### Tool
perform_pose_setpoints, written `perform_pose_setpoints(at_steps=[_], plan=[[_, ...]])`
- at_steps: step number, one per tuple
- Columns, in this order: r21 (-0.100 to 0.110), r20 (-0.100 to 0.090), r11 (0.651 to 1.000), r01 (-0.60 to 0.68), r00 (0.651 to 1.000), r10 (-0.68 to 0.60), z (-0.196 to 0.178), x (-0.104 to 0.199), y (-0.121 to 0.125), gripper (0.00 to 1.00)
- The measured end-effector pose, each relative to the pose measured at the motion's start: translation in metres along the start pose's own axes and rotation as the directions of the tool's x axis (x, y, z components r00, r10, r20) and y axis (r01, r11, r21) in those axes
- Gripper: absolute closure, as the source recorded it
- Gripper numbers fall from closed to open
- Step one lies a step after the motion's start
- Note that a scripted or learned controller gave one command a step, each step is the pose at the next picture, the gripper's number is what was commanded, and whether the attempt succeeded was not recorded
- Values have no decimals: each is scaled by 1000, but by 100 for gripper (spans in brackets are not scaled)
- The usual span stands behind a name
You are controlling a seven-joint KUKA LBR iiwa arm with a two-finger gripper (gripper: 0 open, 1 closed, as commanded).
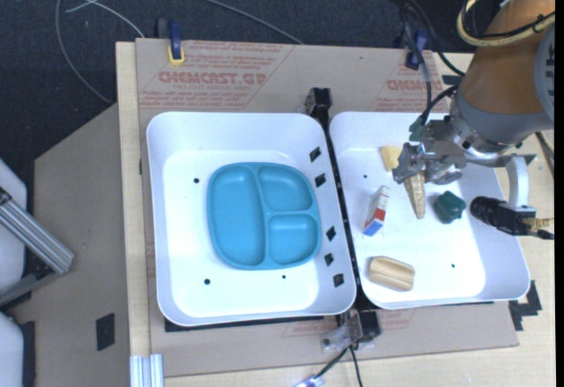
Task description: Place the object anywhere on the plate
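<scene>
I see the arm [507, 68] reaching in from three o'clock, with the gripper [425, 167] hanging over the upper part of the right bin [493, 279]. I cannot tell from here how its tips stand; the dark metal head blurs together and nothing shows between them.

In the right bin, a tan cone [416, 197] lies just under the gripper, at its six o'clock, pointing down the bin. A small yellow block [389, 157] sits at the gripper's nine o'clock, close beside it. A dark green lump [448, 206] rests just beside the cone, toward four o'clock of the gripper. A little carton [377, 210] with red and blue on it lies nearer the divider, at about eight o'clock. A bread roll [390, 273] sits well below them, near the bin's front edge.

The blue plate [263, 214], split into three compartments, lies in the middle of the left bin [176, 147], well apart from all these things.
</scene>
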State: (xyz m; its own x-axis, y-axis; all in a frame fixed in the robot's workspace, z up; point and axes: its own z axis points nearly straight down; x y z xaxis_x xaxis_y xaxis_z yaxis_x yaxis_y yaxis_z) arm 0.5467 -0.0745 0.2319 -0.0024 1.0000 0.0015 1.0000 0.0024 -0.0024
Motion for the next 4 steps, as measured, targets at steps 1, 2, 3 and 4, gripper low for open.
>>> perform_pose_setpoints(at_steps=[1, 2, 3, 4], plan=[[-4, 0, 1000, 2, 1000, -2, -9, 53, 2, 100], [-3, 0, 1000, 1, 1000, -1, -10, 96, 0, 100], [1, 1, 1000, -2, 1000, 2, 3, 139, 1, 100], [-2, 0, 1000, 2, 1000, -2, -3, 197, -9, 100]])
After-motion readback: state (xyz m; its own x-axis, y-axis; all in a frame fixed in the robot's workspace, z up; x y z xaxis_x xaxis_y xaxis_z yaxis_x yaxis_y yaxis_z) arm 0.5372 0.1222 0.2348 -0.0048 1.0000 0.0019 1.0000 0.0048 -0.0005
